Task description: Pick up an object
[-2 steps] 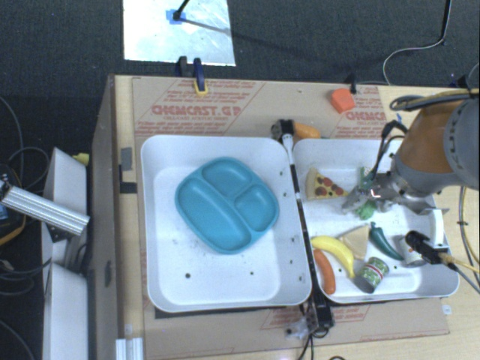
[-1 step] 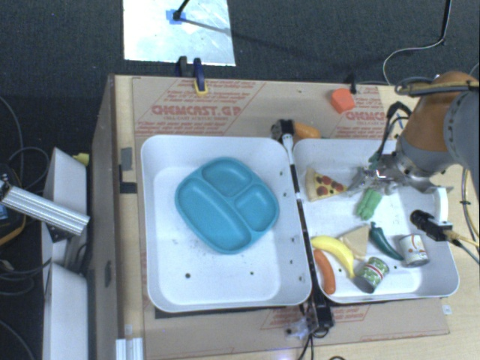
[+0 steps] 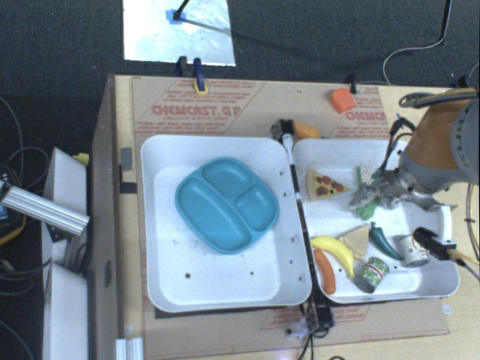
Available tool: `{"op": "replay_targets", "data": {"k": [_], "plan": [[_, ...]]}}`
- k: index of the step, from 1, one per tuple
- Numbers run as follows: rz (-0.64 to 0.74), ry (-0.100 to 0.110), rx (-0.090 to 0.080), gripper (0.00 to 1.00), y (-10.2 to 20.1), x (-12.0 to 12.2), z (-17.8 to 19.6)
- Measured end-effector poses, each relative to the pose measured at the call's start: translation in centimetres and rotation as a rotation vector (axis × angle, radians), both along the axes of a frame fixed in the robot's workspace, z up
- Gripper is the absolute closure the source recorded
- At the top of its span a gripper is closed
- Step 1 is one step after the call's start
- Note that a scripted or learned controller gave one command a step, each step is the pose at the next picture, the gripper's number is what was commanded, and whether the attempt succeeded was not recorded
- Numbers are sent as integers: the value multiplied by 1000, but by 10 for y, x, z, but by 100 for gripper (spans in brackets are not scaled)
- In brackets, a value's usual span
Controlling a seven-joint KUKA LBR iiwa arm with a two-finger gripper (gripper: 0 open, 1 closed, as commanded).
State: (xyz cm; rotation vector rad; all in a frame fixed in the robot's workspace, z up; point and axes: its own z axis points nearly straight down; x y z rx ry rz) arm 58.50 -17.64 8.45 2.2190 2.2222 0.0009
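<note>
My gripper (image 3: 374, 193) is low in the right bin (image 3: 442, 280), near its upper middle. It sits right over a small green piece (image 3: 365, 210), and I cannot see whether it touches it. A pizza slice (image 3: 328, 185) lies to its left and a white speckled item (image 3: 366, 175) just above it. Nearer the front lie a dark green pepper (image 3: 380, 240), a tan wedge (image 3: 358, 238), a banana (image 3: 335, 251), an orange sausage (image 3: 326, 270), a green can (image 3: 373, 271) and a small silver can (image 3: 412, 250).
The left bin (image 3: 169, 276) holds a blue divided plate (image 3: 226, 203). An orange block (image 3: 342, 100) lies on the bench behind the bins, and an orange item (image 3: 307, 132) rests at the right bin's back rim. The arm (image 3: 442, 145) crosses the right bin's right side.
</note>
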Motion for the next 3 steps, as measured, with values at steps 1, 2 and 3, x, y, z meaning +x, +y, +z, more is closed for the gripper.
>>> {"op": "replay_targets", "data": {"k": [1, 2, 3], "plan": [[1, 1, 0, 0, 16, -10, 0], [2, -2, -1, 0, -1, 53, 1], [0, 0, 0, 0, 16, 10, 0]]}}
